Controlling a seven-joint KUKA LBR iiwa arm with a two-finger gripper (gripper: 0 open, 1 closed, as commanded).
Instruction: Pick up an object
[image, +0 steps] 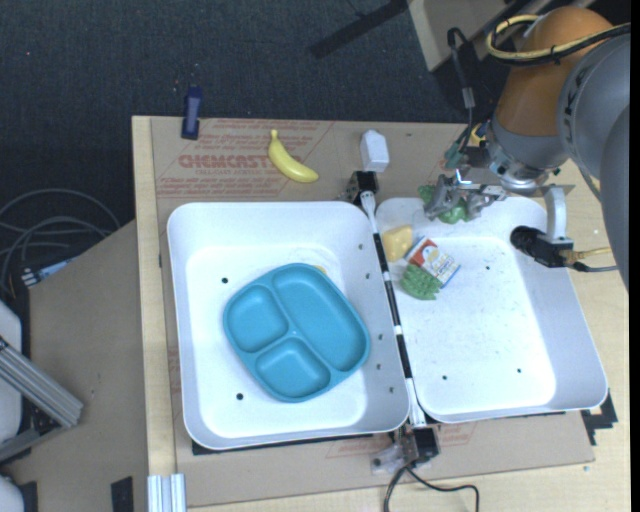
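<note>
Your gripper (455, 197) sits at the right bin's (500, 390) far rim, fingers closed around a small green object (449, 207) — so the grasp looks made. You've still to lift it clear — the yellow piece (398, 241), carton (434, 262) and green toy (421, 284) lie untouched below.

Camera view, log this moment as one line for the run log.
gripper: above right bin far edge, green object at fingertips, grasp unclear | blue tray: left bin | banana: on bench
</note>
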